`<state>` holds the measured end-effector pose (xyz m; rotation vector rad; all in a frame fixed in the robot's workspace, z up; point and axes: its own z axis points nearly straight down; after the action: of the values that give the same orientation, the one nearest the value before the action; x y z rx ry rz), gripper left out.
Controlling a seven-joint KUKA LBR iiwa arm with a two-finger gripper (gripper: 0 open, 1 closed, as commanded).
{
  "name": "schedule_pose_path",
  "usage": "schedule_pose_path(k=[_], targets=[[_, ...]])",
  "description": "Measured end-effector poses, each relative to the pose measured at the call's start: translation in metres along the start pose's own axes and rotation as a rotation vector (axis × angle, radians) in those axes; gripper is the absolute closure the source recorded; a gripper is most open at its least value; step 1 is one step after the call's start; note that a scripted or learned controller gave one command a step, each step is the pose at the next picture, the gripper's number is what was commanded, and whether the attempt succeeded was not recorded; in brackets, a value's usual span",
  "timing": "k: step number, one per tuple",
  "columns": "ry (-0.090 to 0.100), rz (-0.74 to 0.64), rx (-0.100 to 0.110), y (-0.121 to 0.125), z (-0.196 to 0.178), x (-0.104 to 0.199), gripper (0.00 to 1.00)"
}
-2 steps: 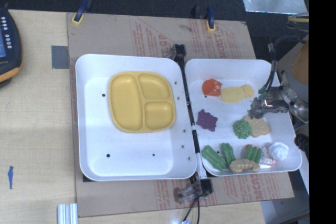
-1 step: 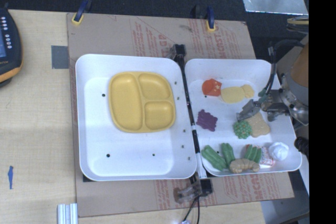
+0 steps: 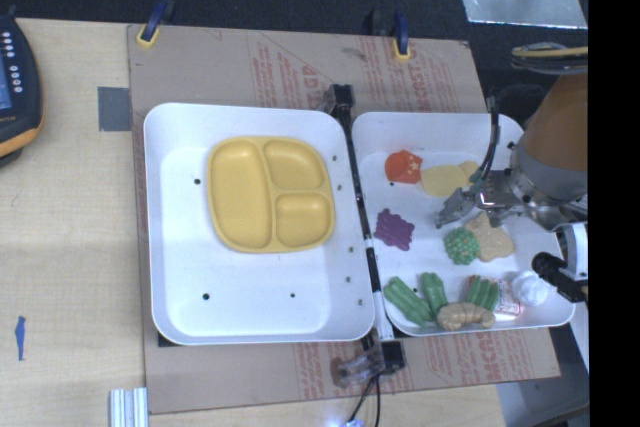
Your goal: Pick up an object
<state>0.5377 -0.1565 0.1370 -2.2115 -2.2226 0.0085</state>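
Note:
The right bin (image 3: 370,175) holds several toy foods: a red-orange piece (image 3: 403,167), a pale yellow piece (image 3: 446,179), purple grapes (image 3: 394,229), a green broccoli (image 3: 460,246), a beige cookie-like piece (image 3: 494,241), green vegetables (image 3: 418,298), a tan peanut (image 3: 464,317) and a small white bottle (image 3: 529,289). My gripper (image 3: 452,208) hangs low over the middle of this bin, just above the broccoli and below the yellow piece. I see nothing held in it. The arm's wrist (image 3: 555,150) comes in from the right.
The left bin (image 3: 175,245) carries a yellow divided plate (image 3: 270,192) in its upper half. Both bins sit on brown cardboard (image 3: 250,65) clamped at the back. A dark handheld device (image 3: 12,80) lies at the far left of the bench.

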Motion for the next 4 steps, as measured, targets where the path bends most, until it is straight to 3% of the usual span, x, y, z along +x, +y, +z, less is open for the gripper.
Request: schedule_pose_path(k=[1,2,3,4], targets=[[0.001,-0.006,-0.006,0.044,0.047,0.056,0.00],[-0.001,-0.002,-0.011,0.105,0.043,0.059,0.00],[0.000,0.002,0.001,0.047,0.045,0.059,0.00],[-0.002,-0.001,-0.013,0.109,0.019,0.060,0.00]])
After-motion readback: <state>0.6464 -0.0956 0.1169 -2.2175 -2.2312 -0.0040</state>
